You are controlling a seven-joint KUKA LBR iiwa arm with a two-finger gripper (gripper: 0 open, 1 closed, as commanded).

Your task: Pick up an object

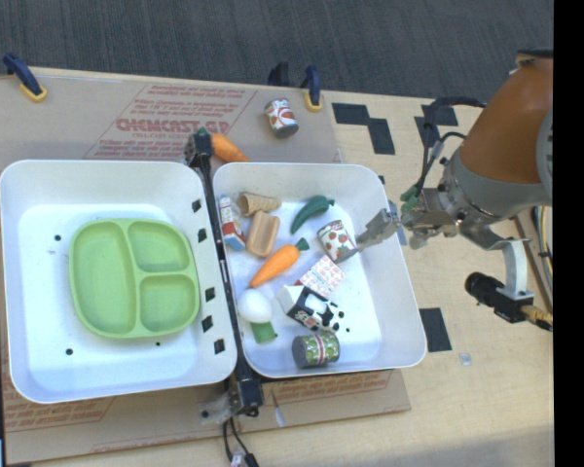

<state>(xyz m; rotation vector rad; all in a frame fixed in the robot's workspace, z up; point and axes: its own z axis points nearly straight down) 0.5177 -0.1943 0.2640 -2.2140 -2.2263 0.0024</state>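
Note:
The right bin point(410, 305) holds several small items. Among them are an orange carrot point(275, 265), a green pepper point(311, 212), a red-and-white can point(336, 240), a tan bread piece point(263, 233), a white egg point(255, 306), a cow-patterned carton point(311, 311) and a grey tin point(315, 349). My gripper point(378, 229) hangs over the bin's right rim, just right of the red-and-white can and slightly above it. It touches none of the items, and nothing shows in it. The grey arm with its orange band comes in from the right.
The left bin point(29, 261) holds a green divided plate point(134, 277). A small can point(281, 117) and a second carrot point(227, 149) lie on the cardboard behind the bins. Clamps sit at the board's back edge, and cables and black tape marks lie on the bench at right.

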